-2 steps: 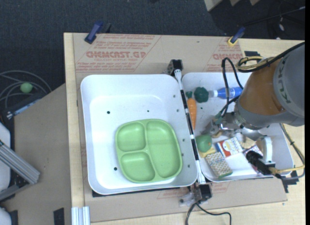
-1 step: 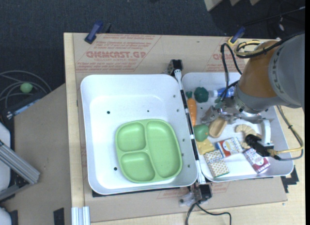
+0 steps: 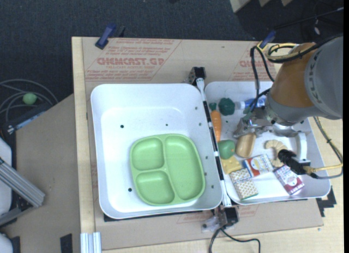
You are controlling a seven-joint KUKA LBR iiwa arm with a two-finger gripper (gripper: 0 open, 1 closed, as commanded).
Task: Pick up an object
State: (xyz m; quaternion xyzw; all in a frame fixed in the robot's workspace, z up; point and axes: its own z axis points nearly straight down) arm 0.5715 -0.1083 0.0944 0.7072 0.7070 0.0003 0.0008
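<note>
I see my gripper (image 3: 256,124) low in the right bin (image 3: 322,189), near its left wall, above a tan piece (image 3: 245,145), its state I cannot tell, green tray (image 3: 165,168) in the left bin (image 3: 109,104).

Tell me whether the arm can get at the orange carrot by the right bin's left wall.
Probably yes. The carrot lies uncovered from above, and the gripper sits close to its right. The bin wall hugs its left side, and a green toy sits just above it, so room for the fingers looks tight.
</note>
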